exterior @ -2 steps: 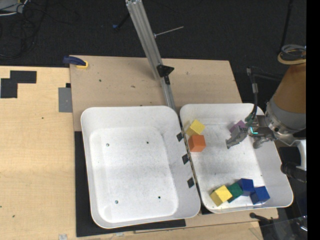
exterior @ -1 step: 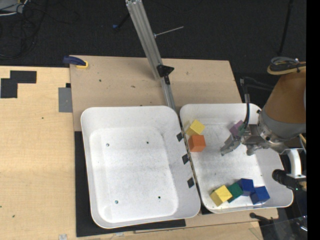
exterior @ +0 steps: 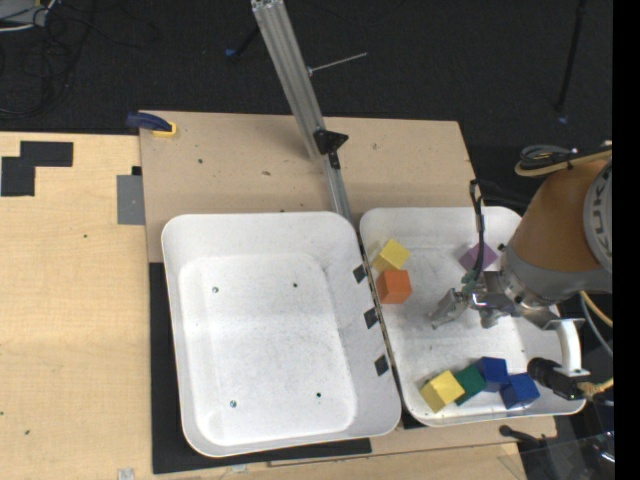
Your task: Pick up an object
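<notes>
In the right bin (exterior: pixel 440 240), a yellow block (exterior: pixel 393 255) and an orange block (exterior: pixel 394 286) lie near the left wall. A purple block (exterior: pixel 478 257) sits toward the back right, partly behind the arm. At the front lie a yellow block (exterior: pixel 440 390), a green block (exterior: pixel 470 381) and two blue blocks (exterior: pixel 494 370) (exterior: pixel 519 392). My gripper (exterior: pixel 452 308) hangs over the bin's middle, right of the orange block, with its fingers spread and nothing between them.
The left bin (exterior: pixel 200 243) lies beside the right one, with black clips along the shared wall. A slanted aluminium rail (exterior: pixel 295 73) rises behind the bins. The grey and orange arm (exterior: pixel 565 238) covers the right bin's right side.
</notes>
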Tool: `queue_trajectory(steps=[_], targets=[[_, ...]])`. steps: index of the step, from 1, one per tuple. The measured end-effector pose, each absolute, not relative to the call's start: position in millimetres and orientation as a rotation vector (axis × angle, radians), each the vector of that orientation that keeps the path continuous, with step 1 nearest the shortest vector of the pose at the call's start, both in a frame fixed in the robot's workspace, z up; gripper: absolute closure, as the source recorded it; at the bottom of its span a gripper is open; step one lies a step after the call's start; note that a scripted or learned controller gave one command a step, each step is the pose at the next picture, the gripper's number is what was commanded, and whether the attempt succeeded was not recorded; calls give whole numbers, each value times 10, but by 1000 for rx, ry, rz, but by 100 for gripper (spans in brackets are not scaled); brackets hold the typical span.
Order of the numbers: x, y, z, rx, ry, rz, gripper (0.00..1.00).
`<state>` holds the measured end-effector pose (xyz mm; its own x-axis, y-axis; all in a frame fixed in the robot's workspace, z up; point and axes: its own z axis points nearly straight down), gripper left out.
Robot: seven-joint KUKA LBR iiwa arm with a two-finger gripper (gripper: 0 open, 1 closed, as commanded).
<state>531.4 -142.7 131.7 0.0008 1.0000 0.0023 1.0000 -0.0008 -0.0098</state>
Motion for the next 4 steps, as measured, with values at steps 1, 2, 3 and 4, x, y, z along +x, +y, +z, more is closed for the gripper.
queue_trajectory(steps=[1, 2, 3, 4], targets=[[5320, -1419, 906, -2222, -2218, 0, 0], [5317, -1430, 1022, -2229, -2209, -1, 100], [5386, -1483, 1478, -2222, -2222, -1, 100], [5358, -1491, 1904, -2222, -2223, -2, 100]])
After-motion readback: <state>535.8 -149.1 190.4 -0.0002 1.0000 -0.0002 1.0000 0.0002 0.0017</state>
